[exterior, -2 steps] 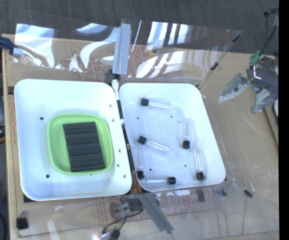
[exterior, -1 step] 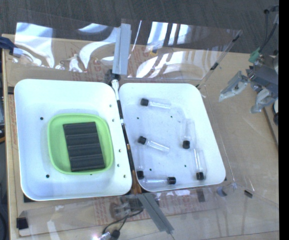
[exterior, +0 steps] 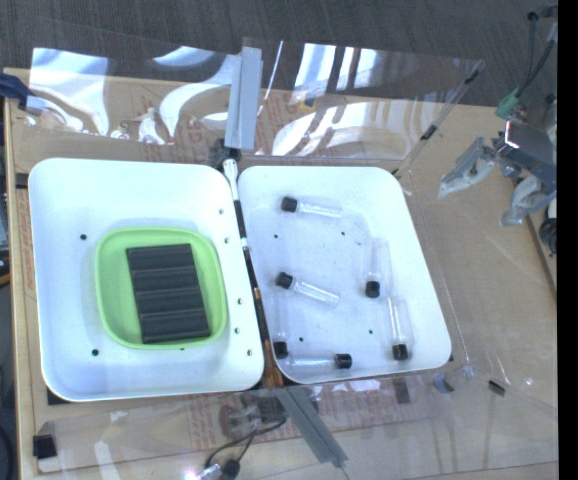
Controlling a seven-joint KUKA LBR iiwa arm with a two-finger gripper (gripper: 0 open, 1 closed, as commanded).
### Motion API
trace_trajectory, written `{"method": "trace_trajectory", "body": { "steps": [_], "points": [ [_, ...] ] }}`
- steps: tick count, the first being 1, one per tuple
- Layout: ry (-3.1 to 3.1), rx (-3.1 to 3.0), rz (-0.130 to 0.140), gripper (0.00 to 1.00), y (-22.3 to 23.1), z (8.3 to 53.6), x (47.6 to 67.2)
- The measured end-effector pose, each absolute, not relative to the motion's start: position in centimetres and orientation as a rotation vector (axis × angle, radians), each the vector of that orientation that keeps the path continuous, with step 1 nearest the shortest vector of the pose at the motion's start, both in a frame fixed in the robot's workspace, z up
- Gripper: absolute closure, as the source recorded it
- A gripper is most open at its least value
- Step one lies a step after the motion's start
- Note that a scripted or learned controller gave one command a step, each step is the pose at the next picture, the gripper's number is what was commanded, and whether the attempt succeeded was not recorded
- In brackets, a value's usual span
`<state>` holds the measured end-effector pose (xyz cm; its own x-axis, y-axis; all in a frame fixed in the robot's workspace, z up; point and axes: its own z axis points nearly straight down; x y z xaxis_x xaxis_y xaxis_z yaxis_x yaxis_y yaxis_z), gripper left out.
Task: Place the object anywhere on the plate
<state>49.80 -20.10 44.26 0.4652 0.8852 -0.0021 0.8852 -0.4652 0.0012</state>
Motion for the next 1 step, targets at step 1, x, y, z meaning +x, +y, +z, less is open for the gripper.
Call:
{"method": "trace_trajectory", "body": {
  "steps": [1],
  "points": [
    [1.442, 2.795, -0.011, 0.0, -20.3, 44.08, 48.79]
  ]
}}
